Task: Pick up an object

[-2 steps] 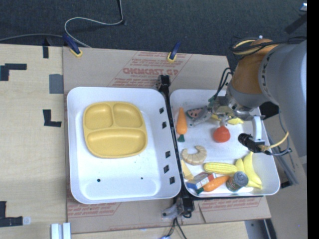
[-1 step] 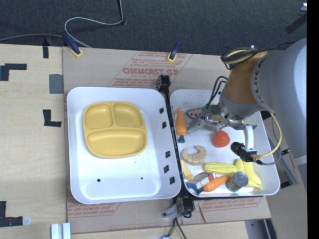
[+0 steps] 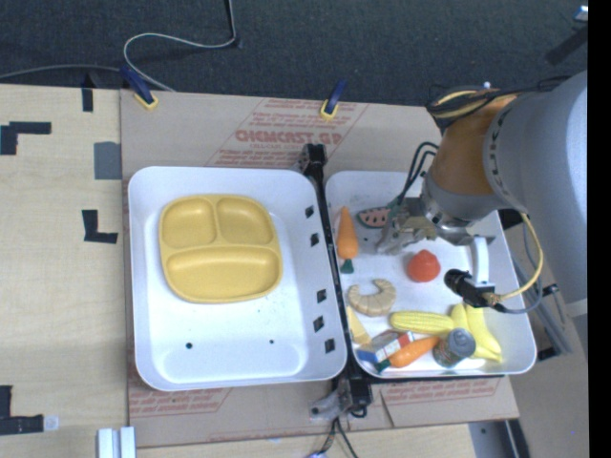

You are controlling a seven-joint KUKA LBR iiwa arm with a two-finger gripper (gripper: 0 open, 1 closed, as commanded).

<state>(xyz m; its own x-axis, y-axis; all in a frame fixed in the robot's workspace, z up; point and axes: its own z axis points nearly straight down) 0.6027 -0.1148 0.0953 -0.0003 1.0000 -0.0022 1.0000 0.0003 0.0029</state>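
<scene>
Reaching in from the right, the arm (image 3: 496, 160) lowers its gripper (image 3: 399, 225) into the upper part of the right bin (image 3: 520, 356), probably because every loose object lies there. How wide the gripper stands, and whether it has hold of anything, cannot be told from this slant. Just beside it sit a watermelon slice (image 3: 373, 216), an upright carrot (image 3: 347, 234) and a red tomato (image 3: 423, 266), the likeliest targets. Farther down are a croissant (image 3: 373, 297), corn (image 3: 422, 322) and a banana (image 3: 477, 327). The left bin (image 3: 153, 351) carries a yellow divided plate (image 3: 221, 247).
</scene>
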